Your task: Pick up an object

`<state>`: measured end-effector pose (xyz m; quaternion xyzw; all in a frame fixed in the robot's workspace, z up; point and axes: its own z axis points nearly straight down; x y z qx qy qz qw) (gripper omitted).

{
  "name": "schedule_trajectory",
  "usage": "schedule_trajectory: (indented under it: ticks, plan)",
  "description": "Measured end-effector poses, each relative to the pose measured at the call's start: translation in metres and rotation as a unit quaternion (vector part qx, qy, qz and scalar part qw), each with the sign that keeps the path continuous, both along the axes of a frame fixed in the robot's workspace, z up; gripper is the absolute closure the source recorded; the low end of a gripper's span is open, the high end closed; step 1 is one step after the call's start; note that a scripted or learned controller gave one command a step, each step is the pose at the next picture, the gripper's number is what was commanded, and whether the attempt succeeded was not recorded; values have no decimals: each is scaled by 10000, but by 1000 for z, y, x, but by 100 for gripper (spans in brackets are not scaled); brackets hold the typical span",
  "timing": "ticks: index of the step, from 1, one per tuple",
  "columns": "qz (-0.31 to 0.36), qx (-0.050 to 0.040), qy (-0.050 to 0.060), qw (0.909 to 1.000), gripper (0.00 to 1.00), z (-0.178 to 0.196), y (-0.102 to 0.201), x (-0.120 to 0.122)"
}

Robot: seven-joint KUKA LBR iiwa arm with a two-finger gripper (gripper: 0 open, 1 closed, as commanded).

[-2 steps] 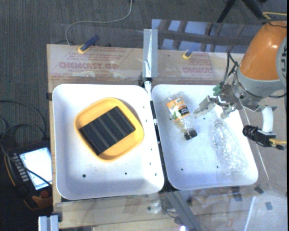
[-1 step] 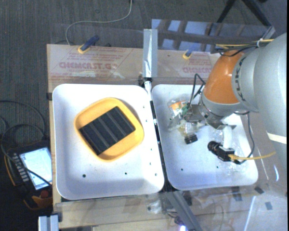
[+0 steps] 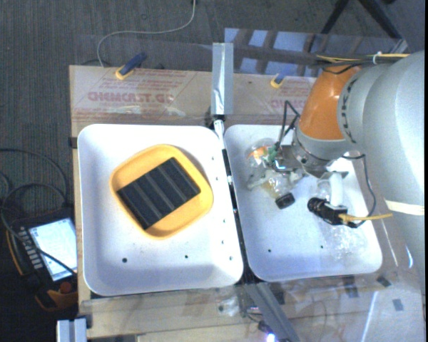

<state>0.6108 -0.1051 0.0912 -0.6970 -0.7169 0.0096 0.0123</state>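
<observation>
You will find the arm (image 3: 385, 112) reaching in from the right and bent down over the right bin (image 3: 307, 262). The hand (image 3: 284, 168) sits low over the bin's upper-left part, and its wrist hides it from above. Whether it is released or clenched cannot be told from this view, and nothing can be seen grasped in it.

Items for picking, as observed:
- Clear crumpled plastic (image 3: 260, 154) lies in the right bin's upper-left corner, just beside the hand and partly under it. Whether the two touch cannot be told.
- A small black piece (image 3: 284, 199) lies on the bin floor just below the hand, near the plastic.
- A second patch of clear film (image 3: 342, 238) lies towards the same bin's lower-right corner, well apart from the hand.
- A yellow dish (image 3: 132, 173) lies in the middle of the left bin (image 3: 100, 262), turned at an angle, with a black ribbed panel (image 3: 160, 192) set in it. It is well apart from the hand.

Both bins stand side by side on the desk (image 3: 128, 97), their inner rims touching.
</observation>
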Motion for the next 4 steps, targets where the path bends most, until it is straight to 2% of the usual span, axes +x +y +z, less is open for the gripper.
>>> schedule_trajectory:
  ticks: [1,2,3,4]
  plan:
    - [-11,7,29,10000,100,7,-1,-2]
    - [-1765,-25,-128,9842,100,3,8,-9]
    - [-825,-40,-144,9965,100,130,22,10]
    - [237,-32,-140,9996,100,92,24,43]
